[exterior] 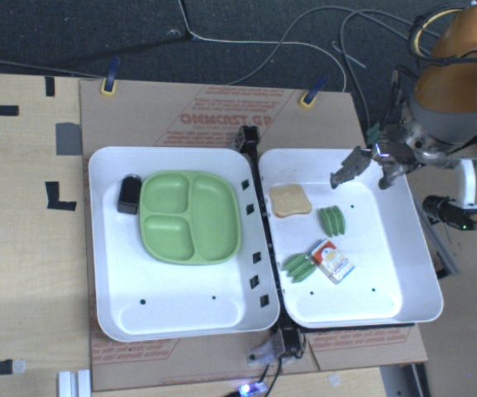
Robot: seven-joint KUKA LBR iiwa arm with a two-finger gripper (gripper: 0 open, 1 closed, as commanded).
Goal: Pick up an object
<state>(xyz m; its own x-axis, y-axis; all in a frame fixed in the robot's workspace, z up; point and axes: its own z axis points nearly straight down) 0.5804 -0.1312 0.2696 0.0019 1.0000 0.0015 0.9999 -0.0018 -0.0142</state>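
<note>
In the right bin [387, 246] lie a slice of toast [290, 200], a green pea pod [331, 220], a second green pod [299, 266] and a small red and white carton [332, 261]. My gripper [367, 171] hangs over the bin's upper right part, open, its two dark fingers spread wide with nothing between them. It is up and to the right of the toast and the upper pod, apart from both. In the left bin [114, 279] a green divided plate [191, 217] rests with a small black object [129, 194] at its left.
A black hinge strip [259, 246] runs between the two bins. Cardboard [213, 114] underlies both, held by yellow clamps at the back. Cables [321, 23] cross the dark surface behind. The arm's orange and grey body [449, 64] stands at the right.
</note>
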